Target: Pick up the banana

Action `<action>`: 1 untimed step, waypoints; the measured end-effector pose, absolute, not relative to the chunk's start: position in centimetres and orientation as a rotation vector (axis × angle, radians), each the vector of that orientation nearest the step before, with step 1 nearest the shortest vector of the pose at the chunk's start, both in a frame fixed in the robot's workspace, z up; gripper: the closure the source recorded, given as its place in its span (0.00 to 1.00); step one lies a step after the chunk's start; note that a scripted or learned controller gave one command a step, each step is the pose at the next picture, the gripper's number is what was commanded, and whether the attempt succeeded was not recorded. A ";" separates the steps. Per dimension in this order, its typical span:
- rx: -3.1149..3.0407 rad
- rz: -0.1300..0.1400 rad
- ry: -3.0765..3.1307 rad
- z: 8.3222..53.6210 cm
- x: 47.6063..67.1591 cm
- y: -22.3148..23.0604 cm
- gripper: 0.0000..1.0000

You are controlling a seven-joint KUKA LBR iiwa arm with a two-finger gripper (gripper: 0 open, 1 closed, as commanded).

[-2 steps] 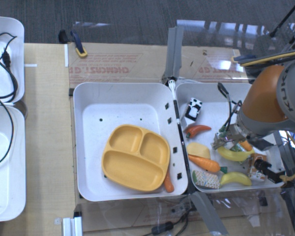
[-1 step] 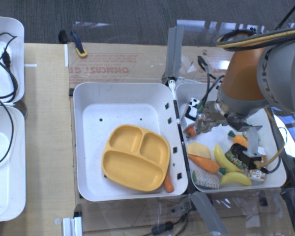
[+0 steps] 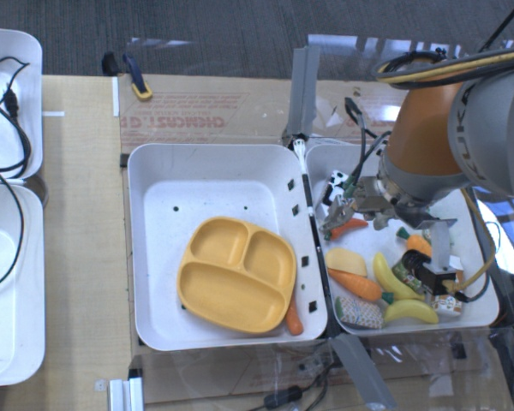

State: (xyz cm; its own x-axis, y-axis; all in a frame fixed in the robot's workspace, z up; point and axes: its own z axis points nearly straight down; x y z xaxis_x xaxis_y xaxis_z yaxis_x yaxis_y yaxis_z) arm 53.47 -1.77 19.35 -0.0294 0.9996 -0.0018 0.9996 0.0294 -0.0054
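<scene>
A dark grey carpet floor fills the top of the frame. Below it lies the light wooden tabletop, partly covered in the upper middle by a brown cardboard sheet with red mirrored print. The light is even.

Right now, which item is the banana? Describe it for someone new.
Go to the right bin, under the arm. In its near half, the banana lies just right of an orange carrot. A second yellow fruit lies nearer the front; the banana is the slanted one beside the carrot.
</scene>
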 end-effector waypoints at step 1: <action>-2.168 0.001 -2.272 9.1 51.0 -9.8 0.00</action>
